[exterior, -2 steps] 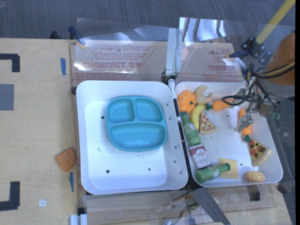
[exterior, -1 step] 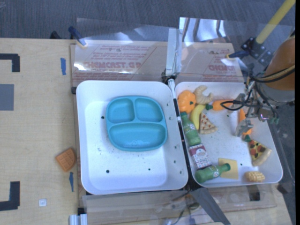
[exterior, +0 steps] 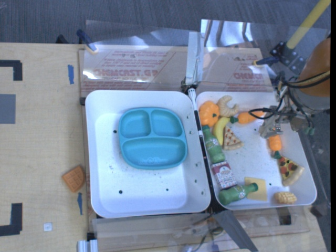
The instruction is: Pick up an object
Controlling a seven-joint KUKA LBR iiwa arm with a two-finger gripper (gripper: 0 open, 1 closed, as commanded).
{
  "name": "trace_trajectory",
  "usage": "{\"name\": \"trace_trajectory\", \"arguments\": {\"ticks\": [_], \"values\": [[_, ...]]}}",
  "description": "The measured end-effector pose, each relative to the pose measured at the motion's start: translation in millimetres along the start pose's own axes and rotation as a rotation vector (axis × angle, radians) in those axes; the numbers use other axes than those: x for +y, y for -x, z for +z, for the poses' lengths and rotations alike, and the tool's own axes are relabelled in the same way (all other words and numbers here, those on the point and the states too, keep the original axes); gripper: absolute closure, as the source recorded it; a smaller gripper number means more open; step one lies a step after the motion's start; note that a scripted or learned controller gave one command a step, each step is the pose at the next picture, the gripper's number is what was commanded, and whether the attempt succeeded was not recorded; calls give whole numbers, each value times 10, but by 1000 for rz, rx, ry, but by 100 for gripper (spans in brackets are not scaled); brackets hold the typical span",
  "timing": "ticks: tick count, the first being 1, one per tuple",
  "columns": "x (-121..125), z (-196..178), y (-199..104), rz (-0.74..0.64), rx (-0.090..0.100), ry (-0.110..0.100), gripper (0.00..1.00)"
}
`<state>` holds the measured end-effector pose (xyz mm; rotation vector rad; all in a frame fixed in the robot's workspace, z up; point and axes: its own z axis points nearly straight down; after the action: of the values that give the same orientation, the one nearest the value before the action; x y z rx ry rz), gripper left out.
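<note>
Fingers of the gripper (exterior: 275,128) are lost among cables and dark metal, so whether they are parted or closed cannot be told; they hang over the right bin's (exterior: 307,178) far side, with a small orange toy (exterior: 275,143) just below them on the bin floor, or very near it

Left bin (exterior: 100,193) holds a blue divided plate (exterior: 153,138) near its middle. The grey arm (exterior: 317,72) comes in from the right above the right bin's far corner. Along that bin's left wall lie an orange pumpkin (exterior: 208,113), a banana (exterior: 220,127), a green bottle (exterior: 211,144), a red-labelled packet (exterior: 223,174) and a second green bottle (exterior: 232,194), roughly in a line. A pizza slice (exterior: 231,139) touches the banana. Near the front edge sit a cheese wedge (exterior: 256,188) and a corn piece (exterior: 285,197), with another pizza slice (exterior: 289,169) by the right wall. Out on the bench, left of the bins, lies a waffle (exterior: 74,178)
</note>
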<state>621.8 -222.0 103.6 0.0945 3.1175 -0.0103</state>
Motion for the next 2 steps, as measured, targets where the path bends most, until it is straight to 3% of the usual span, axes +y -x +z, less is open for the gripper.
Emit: {"name": "trace_trajectory", "arguments": {"ticks": [1, 2], "values": [[5, 12, -4, 0, 2, 1, 0], [-8, 154, -53, -17, 15, 4, 0]]}}
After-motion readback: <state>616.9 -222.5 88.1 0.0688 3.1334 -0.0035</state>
